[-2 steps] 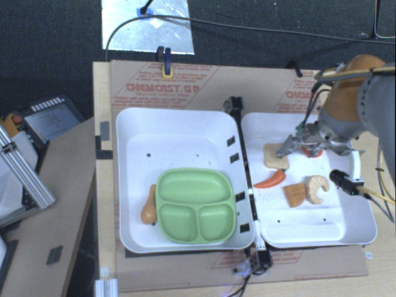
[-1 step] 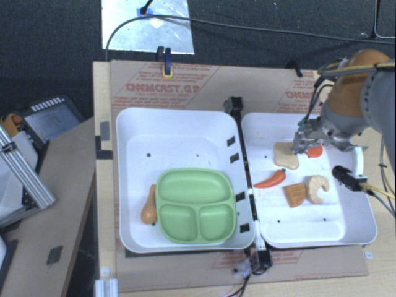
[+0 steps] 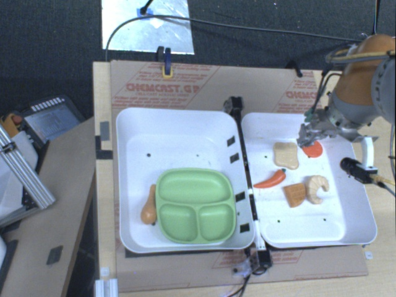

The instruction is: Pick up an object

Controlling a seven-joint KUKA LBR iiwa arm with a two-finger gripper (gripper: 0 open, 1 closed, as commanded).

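Faintly readable, "CHEMCAST" in red on the cardboard sheet at 12 o'clock. Left bin: green divided tray, tan pear-shaped piece at its 9 o'clock. Right bin: beige slice, red pepper, brown wedge, pale croissant, red-orange piece beneath the claw at 2 o'clock. Claw opening: cannot tell.

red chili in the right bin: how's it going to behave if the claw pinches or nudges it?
The red chili looks glossy, like moulded plastic: probably stiff, light and somewhat slippery. Its thin, curved, tapering shape suggests it would pivot or skid under a nudge rather than roll. It lies apart from the tan slice and the wedge, so a pinch across its narrow width seems feasible.
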